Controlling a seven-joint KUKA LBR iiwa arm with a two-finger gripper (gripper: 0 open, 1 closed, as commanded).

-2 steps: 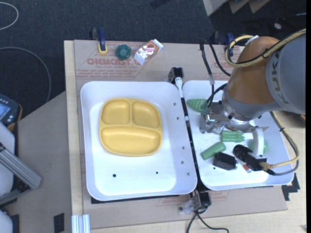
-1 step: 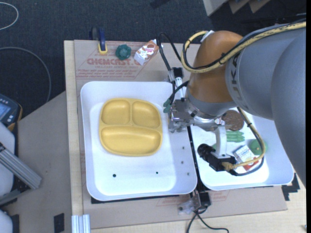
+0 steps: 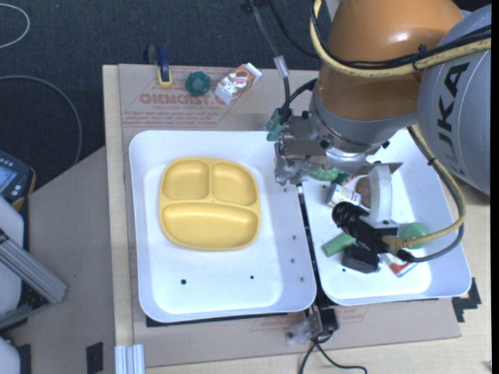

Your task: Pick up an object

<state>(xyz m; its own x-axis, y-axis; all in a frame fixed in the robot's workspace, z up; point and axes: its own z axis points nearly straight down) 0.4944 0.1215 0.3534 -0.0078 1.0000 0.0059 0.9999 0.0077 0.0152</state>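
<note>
Clutter lay in the middle of the right-hand bin as you looked down on the bench. You could pick out a green block near that bin's left wall, a second green piece further right, a white curved piece standing on edge behind them, a brown lump just beside it, and a red-and-white packet toward the bin's near edge. These loose things sat close together, some touching, and every one was down in the bin.

The arm reached in from the right, its orange band looming over the far part of that bin. The gripper hung below it at the bin's far-left corner, close to the seam where the two bins met, with a small green scrap just beside it. Its lower end was hidden under its own body, so you could not tell whether it was released or clenched on something.

In the left-hand bin a yellow divided plate lay flat, nearer the far wall than the near one. Beyond the bins, on the brown board with red lettering, you had a blue-and-yellow clamp, a dark green round thing and a small carton in a row.
</note>
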